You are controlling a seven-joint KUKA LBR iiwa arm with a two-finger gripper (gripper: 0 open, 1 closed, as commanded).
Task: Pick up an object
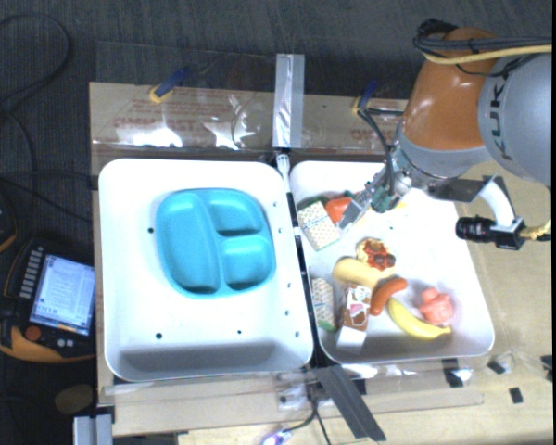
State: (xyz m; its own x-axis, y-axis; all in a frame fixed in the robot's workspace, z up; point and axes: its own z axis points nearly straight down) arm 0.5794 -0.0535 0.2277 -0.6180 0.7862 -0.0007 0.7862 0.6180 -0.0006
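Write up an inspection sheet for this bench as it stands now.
Surface: two white bins side by side; left bin, right bin.
Job's things: in the right bin, banana, sausage, pink toy, small carton, checkered packet, orange-red piece.
Clutter: blue divided tray in the left bin.
Grippers: gripper low over the right bin's far left corner, by the orange-red piece; finger state unclear.
Cables: black cables on the floor, left.
Surroundings: handheld pendant with lit screen, left of the bench.
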